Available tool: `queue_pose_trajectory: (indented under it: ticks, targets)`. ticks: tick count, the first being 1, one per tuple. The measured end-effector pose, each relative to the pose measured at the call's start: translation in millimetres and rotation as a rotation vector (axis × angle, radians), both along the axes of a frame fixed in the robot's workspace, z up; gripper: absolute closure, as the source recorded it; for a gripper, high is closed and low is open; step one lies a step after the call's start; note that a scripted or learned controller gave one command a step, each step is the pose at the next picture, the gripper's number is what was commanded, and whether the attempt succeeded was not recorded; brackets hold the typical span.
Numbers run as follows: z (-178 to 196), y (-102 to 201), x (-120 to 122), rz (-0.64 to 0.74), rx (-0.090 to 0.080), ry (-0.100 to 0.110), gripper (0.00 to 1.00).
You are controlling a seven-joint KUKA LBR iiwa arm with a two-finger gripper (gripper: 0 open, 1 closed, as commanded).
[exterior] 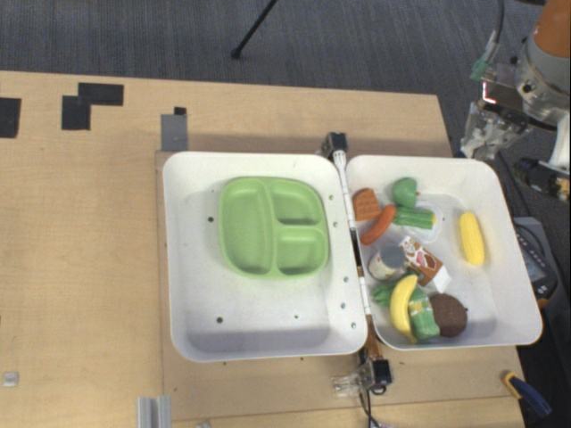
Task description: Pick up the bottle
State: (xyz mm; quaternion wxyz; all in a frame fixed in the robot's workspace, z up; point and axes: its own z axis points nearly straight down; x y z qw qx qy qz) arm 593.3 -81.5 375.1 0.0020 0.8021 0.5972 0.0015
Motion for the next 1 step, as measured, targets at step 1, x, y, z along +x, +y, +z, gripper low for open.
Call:
queue_pose_trajectory:
  ticks: [1]
  targets:
    - [137.9, -78.3, 1.2, -0.432, 0.002, 0.001, 1.00]
